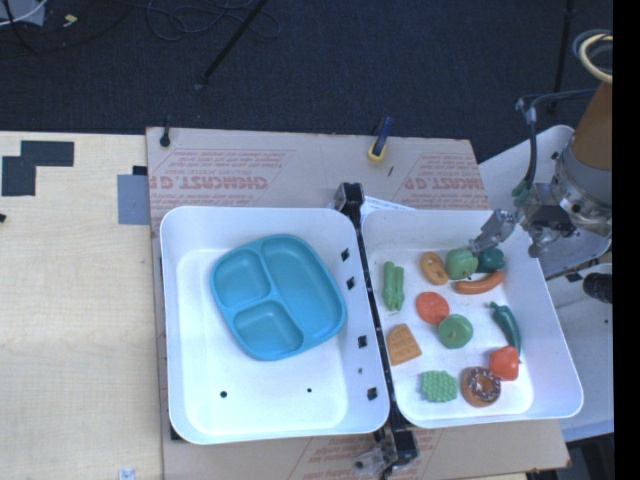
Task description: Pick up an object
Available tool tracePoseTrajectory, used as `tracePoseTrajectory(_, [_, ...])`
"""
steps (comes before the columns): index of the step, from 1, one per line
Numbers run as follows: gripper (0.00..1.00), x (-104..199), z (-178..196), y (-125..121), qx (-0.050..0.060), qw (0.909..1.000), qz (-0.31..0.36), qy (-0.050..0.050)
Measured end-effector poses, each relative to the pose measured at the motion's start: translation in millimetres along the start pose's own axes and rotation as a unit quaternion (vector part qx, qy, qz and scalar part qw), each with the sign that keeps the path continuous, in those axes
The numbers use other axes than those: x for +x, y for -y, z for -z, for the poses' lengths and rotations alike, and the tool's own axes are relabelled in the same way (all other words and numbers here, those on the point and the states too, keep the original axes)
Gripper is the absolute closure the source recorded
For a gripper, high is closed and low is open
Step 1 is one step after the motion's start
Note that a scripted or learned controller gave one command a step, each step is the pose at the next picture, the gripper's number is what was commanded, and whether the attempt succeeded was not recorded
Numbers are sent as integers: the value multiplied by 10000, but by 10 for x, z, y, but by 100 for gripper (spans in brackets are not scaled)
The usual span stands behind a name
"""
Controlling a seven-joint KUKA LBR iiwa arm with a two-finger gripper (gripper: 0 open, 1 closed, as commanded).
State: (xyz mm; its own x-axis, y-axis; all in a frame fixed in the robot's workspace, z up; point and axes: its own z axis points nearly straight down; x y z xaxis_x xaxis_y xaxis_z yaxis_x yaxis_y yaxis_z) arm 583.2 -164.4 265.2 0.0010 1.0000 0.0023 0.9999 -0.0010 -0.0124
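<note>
The right bin (560, 358) holds several toy foods. At its far side lie a green round fruit (460, 263), a teal piece (491, 259), an orange sausage (478, 284) and a small orange piece (432, 267). Nearer are a green pod (393, 286), a red tomato (432, 307), a green apple (455, 330), a dark green pepper (505, 322), a red piece (505, 363), a donut (480, 386), a green knobbly piece (437, 386) and an orange slice (403, 344). My gripper (515, 236) hovers open over the bin's far right corner, just above and right of the teal piece, holding nothing.
The left bin (190, 368) contains a blue divided plate (277, 295). A black clip divider (352, 268) runs between the bins. A yellow and blue clamp (379, 143) sits on the cardboard behind them.
</note>
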Motion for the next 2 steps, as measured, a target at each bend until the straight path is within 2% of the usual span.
tracePoseTrajectory(1, [0,-2,60,-19,-57,10000,7,11])
tracePoseTrajectory(2, [0,9,-515,-119,-24,10000,12,2])
